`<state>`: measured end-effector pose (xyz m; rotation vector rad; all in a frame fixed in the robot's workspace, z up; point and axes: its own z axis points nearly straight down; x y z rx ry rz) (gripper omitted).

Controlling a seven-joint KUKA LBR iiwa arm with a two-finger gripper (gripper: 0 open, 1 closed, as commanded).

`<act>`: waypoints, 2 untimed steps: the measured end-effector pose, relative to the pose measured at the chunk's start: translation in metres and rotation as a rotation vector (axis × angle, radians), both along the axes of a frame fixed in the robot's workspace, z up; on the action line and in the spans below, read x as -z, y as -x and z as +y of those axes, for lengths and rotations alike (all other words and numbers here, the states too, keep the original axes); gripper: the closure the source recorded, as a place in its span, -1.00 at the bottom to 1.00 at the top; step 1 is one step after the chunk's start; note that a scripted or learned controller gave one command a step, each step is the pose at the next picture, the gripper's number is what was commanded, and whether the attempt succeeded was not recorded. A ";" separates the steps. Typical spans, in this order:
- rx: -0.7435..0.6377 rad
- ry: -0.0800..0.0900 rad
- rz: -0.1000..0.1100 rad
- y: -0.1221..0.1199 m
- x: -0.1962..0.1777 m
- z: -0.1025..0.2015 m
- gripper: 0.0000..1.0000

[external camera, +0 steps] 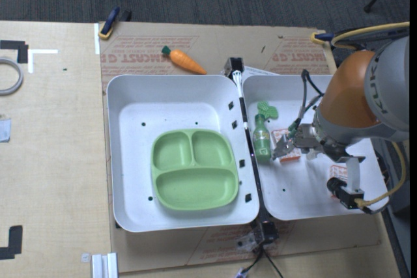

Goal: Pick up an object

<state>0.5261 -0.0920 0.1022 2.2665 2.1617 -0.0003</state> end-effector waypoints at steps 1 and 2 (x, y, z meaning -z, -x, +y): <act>-0.002 -0.006 0.003 0.000 -0.008 0.003 1.00; 0.096 -0.007 0.006 0.048 -0.108 0.037 1.00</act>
